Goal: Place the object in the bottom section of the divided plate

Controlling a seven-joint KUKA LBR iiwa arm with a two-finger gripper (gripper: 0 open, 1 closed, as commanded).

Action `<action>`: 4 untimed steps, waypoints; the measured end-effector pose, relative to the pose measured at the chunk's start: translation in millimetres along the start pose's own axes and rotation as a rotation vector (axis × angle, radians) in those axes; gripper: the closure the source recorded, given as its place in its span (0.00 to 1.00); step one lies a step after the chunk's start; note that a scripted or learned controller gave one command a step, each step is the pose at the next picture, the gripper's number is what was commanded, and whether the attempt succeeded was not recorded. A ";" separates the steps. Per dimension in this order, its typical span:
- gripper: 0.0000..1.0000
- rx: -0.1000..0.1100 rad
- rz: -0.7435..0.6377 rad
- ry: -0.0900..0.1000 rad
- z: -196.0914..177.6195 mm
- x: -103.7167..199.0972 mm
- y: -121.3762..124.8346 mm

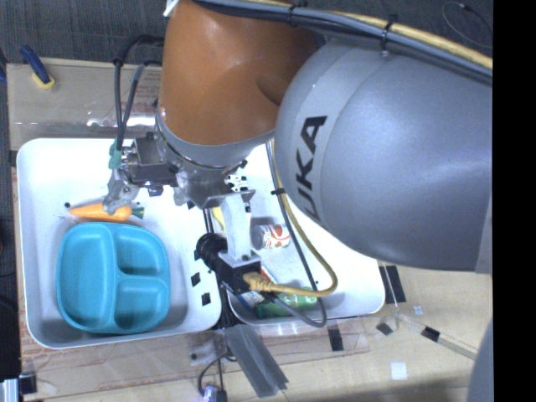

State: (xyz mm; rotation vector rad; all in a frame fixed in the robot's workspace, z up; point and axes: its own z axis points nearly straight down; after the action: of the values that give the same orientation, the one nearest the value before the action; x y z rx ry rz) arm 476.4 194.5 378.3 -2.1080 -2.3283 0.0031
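Camera view: the arm [335, 141] comes in from the right and covers much of both bins. The gripper [124, 189] sits low in the left bin [33, 224], right at the carrot [102, 212]. The carrot lies flat on the bin floor, just beyond the top rim of the blue divided plate [113, 276]. I cannot tell whether the fingers are apart or closed; they merge with the carrot's leafy end from this angle, so I log no grip.

Risks, as I judge them: the carrot is slim and lies flat, so a pinch near its end could let it pivot or slip out on the lift. A low carry could catch the plate's raised rim and shove the plate. A release too soon would drop it in one of the upper sections instead of the bottom one.

Room: the plate sits close to the left and near walls of the bin, so there is little margin there. The bottom section is the wide one nearest the camera, open from above. The right bin [360, 300] holds a can [272, 237] and other clutter, well apart from the path.
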 end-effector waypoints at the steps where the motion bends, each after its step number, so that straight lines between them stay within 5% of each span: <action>1: 0.00 0.001 -0.001 0.000 0.4 0.1 -0.1; 4: 0.00 0.001 -0.001 0.000 0.4 0.0 -0.2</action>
State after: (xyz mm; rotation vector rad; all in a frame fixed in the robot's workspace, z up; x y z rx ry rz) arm 476.2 194.5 377.9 -2.1068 -2.3286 0.0052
